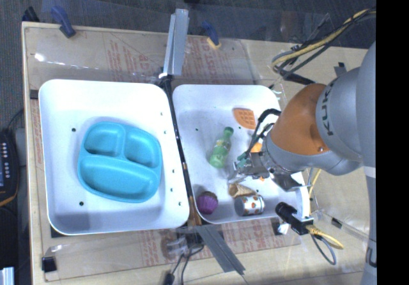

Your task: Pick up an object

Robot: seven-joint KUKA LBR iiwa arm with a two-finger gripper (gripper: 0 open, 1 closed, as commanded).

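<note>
The right bin [204,101] holds a green bottle [221,149], an orange flat piece [243,117], a purple ball [206,201], a small silver can with a red label [248,204] and a tan crumpled item [238,188]. My gripper [246,166] reaches down into this bin from the right, just right of the green bottle and above the tan item and the can. The wrist hides the fingertips, and I see nothing lifted.
The left bin [57,101] holds a blue sectioned tray [120,161]. A metal bar [175,41] runs up from the divider between the bins. Yellow and black cables [313,47] hang at the upper right. The grey arm [339,124] covers the right bin's right side.
</note>
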